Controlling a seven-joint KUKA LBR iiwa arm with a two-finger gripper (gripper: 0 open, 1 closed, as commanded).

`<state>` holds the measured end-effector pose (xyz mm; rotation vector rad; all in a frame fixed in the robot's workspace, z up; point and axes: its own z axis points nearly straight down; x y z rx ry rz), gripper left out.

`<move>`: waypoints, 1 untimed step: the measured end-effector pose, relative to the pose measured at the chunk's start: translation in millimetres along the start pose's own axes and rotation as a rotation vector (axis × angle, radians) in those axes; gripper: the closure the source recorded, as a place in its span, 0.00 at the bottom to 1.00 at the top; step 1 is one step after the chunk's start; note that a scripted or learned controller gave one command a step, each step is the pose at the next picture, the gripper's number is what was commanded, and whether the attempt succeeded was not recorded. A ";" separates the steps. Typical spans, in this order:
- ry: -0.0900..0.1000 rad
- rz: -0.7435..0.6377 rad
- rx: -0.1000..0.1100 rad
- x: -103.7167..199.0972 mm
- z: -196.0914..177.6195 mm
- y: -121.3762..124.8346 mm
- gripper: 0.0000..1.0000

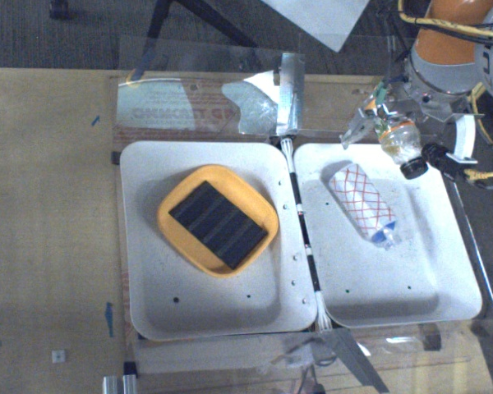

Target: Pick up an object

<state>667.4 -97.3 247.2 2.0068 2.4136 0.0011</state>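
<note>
My gripper hangs over the far edge of the right bin, below the orange wrist band. A small clear plastic bottle-like item sits between its fingers, lifted off the bin floor. A white packet with a red criss-cross print and a blue end lies in the right bin, just below and left of the gripper. The left bin holds a yellow rounded block with a dark ribbed panel on top.
A metal divider post and a shiny foil-covered board stand behind the bins. Black cable and bracket parts stick out at the gripper's right. The bins meet along a narrow seam.
</note>
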 end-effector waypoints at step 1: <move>0.002 -0.294 0.002 5.8 16.1 -28.3 1.00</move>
